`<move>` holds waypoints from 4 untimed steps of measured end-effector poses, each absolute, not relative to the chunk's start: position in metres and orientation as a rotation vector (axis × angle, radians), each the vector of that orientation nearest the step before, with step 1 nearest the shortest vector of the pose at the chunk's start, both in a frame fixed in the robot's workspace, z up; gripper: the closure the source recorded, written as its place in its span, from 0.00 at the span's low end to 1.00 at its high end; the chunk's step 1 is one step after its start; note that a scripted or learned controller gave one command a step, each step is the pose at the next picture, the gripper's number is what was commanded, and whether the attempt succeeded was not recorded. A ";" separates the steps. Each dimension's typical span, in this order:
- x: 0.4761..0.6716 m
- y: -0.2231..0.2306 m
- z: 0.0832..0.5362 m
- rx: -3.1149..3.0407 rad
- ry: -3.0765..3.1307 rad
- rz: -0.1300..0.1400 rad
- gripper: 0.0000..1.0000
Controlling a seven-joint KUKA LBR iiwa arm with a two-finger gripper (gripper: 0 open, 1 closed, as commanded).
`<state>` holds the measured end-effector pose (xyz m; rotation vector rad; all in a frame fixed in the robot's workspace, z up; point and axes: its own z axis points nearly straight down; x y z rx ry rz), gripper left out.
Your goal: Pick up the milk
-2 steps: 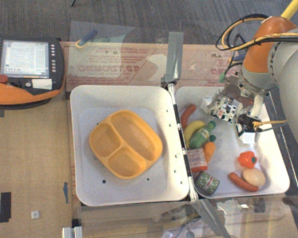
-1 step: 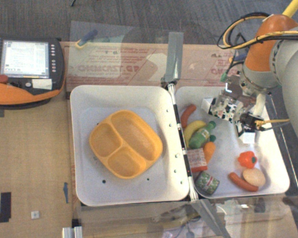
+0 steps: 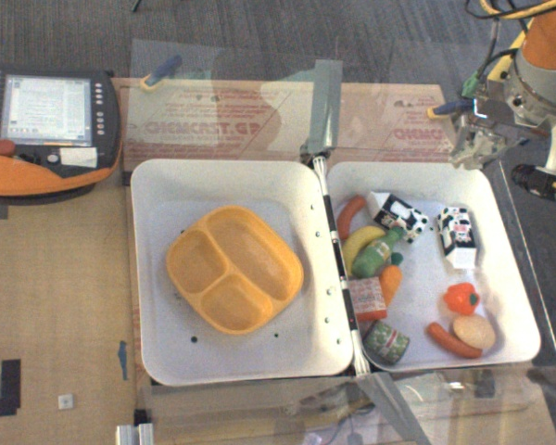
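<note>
The hand [image 3: 471, 148] hangs above the far right corner of the right bin [image 3: 519, 276], just outside its rim, with nothing seen between its fingers; whether they are apart or together I cannot tell, since they blur into 1 pale shape against the surface [image 3: 65, 276]. So the task looks to be at the approach step: nothing has been lifted yet.

There are 2 black-and-white cow-patterned cartons in the right bin, and either could be the milk. The milk carton [image 3: 458, 234] lies closest to the hand, toward the far side of the bin and a little right of its middle. Its long axis runs roughly from the far edge of the bin toward the near edge, almost upright in the picture, and its paler end points to the near edge. The second carton [image 3: 398, 217] lies just left of it, tilted on a diagonal, close beside a banana [image 3: 363, 244] and a red sausage [image 3: 350, 213].

The next move, as I judge it, calls for bringing the hand in over the bin toward the milk carton, turning it so the fingers close across the carton's short width, then lowering. The tomato [image 3: 461, 298] sits toward the near edge from the carton, apart from it, so the carton's sides seem free.
</note>
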<state>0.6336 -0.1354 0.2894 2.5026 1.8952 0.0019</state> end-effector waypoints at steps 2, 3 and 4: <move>0.666 -0.149 0.162 2.421 2.006 -0.003 0.00; 0.650 -0.147 0.115 2.327 2.081 0.030 0.00; 0.635 -0.157 0.111 2.442 1.934 0.082 0.00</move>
